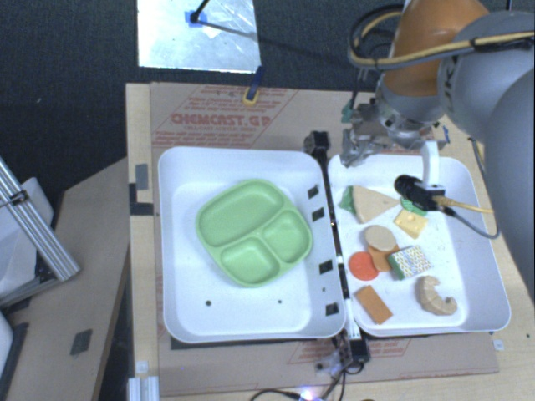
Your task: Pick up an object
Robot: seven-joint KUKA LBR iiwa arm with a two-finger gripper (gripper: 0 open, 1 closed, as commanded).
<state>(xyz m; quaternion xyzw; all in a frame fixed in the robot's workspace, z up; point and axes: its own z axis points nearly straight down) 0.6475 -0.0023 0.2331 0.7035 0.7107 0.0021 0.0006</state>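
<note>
Approach step: the grey two-finger gripper (358, 150), aperture and contents indeterminate, hangs above the right white bin (493, 295); next, descend onto the pale wedge-shaped toy (371, 202).

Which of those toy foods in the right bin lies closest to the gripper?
The pale cheese wedge, topmost in the pile, just below the gripper. The others lie farther down.

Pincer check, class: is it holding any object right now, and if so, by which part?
Nothing is held. The pincer hangs over the far edge of the right bin, apart from the toy foods.
</note>
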